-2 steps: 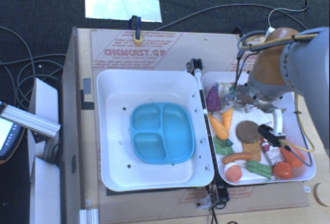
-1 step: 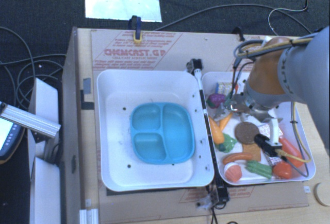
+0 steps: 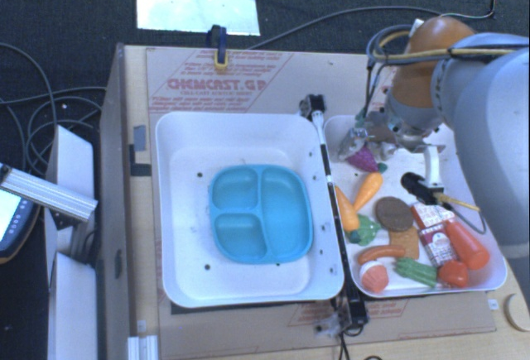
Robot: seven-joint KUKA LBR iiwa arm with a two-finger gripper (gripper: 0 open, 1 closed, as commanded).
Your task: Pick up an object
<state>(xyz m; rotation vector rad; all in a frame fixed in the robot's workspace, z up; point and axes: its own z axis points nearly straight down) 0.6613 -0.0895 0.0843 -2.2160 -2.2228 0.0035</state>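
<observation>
— So, where is your claw (image 3: 362, 143) hanging now?

— Over the back end of the right bin (image 3: 489, 271), just above the purple toy vegetable (image 3: 363, 159), which lies near the bin's rear left corner. Whether my claw is apart or together I cannot tell; the wrist hides that.

— Is the purple piece the one to take?

— I judge so, since it lies closest under me. It looks like hollow moulded plastic, so light and stiff, probably smooth and a bit slippery. It should not crush or break under a firm pinch.

— Where would you take hold?

— Across its narrow width, near the middle of the body, not at the tapered tip, where I would expect it to squirt out sideways.

— Anything crowding it?

— The orange toy carrot (image 3: 369, 189) lies just beside it toward the front, and the bin's wall is near on the left. Further forward sit a brown round piece (image 3: 393, 214), a toy sausage (image 3: 381, 253) and a red toy bottle (image 3: 466, 244), well apart from my target. The left bin (image 3: 178, 267) carries a blue divided plate (image 3: 261, 213), away from all this.
</observation>
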